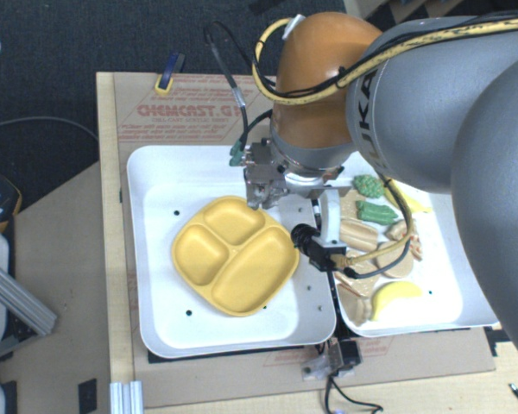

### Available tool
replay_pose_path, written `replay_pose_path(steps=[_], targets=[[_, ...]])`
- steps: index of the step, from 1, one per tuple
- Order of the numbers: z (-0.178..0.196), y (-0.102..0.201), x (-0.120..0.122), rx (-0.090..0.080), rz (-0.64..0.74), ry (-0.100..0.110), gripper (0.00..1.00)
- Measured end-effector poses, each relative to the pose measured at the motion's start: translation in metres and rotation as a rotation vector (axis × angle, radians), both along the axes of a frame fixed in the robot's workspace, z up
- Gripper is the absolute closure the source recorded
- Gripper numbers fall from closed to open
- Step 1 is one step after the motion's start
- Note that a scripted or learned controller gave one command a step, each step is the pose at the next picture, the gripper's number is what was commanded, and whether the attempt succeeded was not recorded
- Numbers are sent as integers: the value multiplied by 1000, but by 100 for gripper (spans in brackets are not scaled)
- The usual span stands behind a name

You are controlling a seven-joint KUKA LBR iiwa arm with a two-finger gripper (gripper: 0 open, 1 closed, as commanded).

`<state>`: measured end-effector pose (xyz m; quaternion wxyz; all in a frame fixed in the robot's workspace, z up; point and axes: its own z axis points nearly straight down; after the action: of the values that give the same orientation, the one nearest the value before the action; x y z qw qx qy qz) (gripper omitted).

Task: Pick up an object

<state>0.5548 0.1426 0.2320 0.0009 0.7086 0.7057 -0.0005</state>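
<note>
A cardboard-topped bench (190, 102) carries two white bins. In the left bin (151, 231) lies a yellow divided plate (233, 255). The gripper (266, 188) hangs just over the plate's far edge; its fingers are possibly hidden by the wrist, so I cannot tell their spread. Toy food crowds the right bin (440, 304).

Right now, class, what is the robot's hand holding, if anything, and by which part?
It cannot be told. The hand sits low over the far rim of the yellow plate in the left bin, but the wrist hides where it meets the plate.
</note>
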Motion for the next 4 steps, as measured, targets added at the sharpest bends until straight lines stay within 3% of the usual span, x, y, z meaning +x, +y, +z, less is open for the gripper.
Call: replay_pose_path(steps=[1, 2, 3, 4], targets=[[-111, -42, 54, -1, -1, 7, 100], [-43, -108, 115, -1, -1, -11, 100], [-97, -20, 110, 4, 10, 5, 100], [-58, 65, 111, 5, 13, -6, 100]])
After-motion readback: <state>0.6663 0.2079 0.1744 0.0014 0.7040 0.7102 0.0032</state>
